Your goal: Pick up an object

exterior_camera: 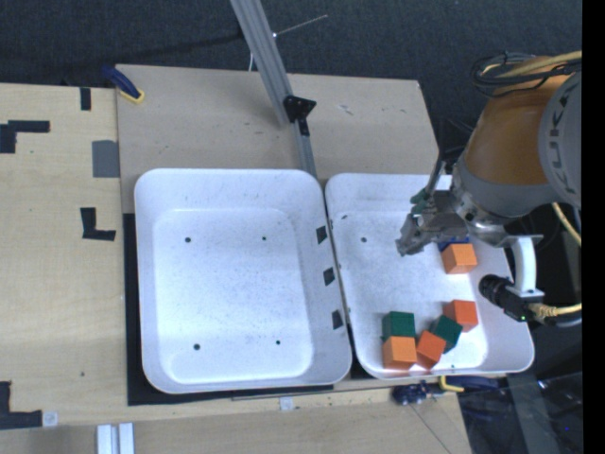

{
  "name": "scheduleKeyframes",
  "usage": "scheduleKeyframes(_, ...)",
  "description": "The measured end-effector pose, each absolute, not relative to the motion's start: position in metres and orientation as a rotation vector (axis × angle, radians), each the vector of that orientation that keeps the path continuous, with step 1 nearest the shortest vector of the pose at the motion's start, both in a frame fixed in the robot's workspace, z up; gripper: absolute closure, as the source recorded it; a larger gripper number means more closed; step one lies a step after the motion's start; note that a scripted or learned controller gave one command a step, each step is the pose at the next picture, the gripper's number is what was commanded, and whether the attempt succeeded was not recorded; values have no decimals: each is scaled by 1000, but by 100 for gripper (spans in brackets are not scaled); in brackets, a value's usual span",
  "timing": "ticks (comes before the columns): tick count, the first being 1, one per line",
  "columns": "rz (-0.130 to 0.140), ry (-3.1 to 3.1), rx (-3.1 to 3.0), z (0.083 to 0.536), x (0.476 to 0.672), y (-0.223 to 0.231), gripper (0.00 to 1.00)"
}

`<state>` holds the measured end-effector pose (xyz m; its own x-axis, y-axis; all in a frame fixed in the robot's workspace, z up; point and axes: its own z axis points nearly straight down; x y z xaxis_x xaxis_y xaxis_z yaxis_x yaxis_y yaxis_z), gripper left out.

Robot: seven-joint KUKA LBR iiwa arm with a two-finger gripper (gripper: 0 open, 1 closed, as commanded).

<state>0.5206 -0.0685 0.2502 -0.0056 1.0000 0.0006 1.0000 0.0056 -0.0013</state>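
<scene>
One orange block (459, 257) lies just right of the gripper (410, 244), nearest to it; whether its fingers are apart I cannot tell.

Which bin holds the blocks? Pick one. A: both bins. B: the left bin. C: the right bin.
C: the orange blocks and green blocks all lie in the right bin, under the arm.

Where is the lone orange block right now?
In the right bin, toward its right side, the lone orange block lies just beside the gripper, apart from the cluster below.
</scene>
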Motion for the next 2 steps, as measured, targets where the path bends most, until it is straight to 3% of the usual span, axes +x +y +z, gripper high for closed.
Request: scheduleKeyframes(2, -1, -2228, -2212, 243, 540, 26, 100)
